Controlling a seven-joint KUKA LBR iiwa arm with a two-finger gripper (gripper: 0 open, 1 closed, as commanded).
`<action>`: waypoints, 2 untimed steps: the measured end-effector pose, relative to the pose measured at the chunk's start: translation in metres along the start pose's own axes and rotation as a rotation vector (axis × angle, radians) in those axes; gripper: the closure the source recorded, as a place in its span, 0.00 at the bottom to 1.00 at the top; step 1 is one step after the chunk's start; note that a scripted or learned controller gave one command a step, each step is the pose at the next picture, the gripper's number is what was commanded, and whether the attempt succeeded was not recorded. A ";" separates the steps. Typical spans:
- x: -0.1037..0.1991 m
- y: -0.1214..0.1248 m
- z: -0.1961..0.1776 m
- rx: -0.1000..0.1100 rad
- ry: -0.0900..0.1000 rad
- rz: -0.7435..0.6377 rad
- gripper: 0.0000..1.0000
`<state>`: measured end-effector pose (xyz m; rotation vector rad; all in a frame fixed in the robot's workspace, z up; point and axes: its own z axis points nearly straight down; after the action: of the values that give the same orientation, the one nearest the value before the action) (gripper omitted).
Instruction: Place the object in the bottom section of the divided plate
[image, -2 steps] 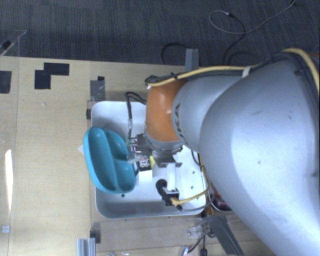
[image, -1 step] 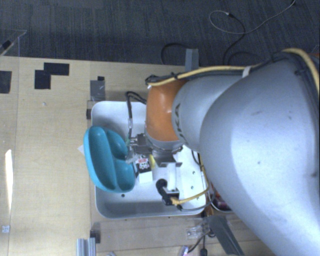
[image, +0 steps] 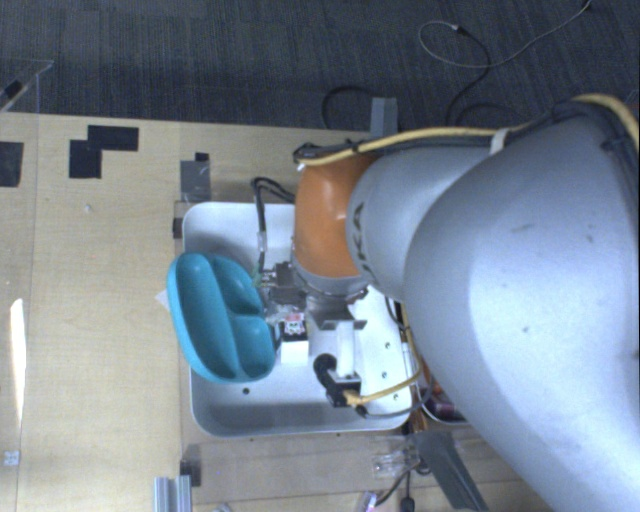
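Observation:
A blue divided plate (image: 222, 318) lies tilted against the left wall of the white bin (image: 230, 415), its sections facing right. The grey arm with its orange band (image: 325, 225) reaches down over the bin's middle. The gripper (image: 288, 318) sits right beside the plate's right rim, and its mount hides the fingers. A small dark and red item shows at the gripper's base, and I cannot tell what it is. No object is visible inside the plate's sections.
The arm's large grey body covers the right half of the view and the second bin. A black and yellow cable (image: 345, 395) hangs by the wrist. The wooden bench (image: 90, 330) stretches to the left, with black marks at its far edge.

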<state>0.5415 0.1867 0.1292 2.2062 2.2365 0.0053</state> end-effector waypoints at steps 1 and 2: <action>-0.004 -0.054 -0.148 -0.002 0.000 -0.140 1.00; -0.006 -0.036 -0.114 0.001 -0.001 -0.426 1.00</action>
<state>0.5055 0.1795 0.2428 1.6830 2.6517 0.0024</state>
